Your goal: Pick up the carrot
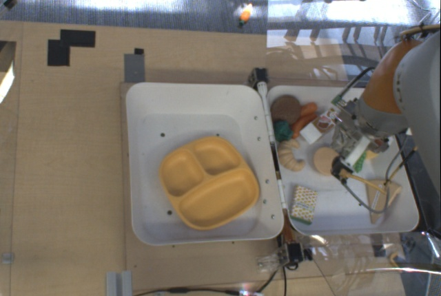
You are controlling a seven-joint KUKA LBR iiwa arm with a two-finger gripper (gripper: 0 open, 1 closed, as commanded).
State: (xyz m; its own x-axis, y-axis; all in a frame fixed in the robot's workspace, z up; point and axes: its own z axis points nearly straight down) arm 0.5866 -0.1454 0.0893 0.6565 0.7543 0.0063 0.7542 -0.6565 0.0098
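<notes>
Gripping the carrot (305, 115) mid-length should suit you; it looks light, stiff and smooth. You cannot tell the claw's (346, 146) state.

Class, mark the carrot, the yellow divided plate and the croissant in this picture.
carrot (305, 117), camera view, middle of its orange body.
yellow divided plate (215, 197), camera view, floor of its largest compartment.
croissant (292, 154), camera view, middle of its curve.
</notes>
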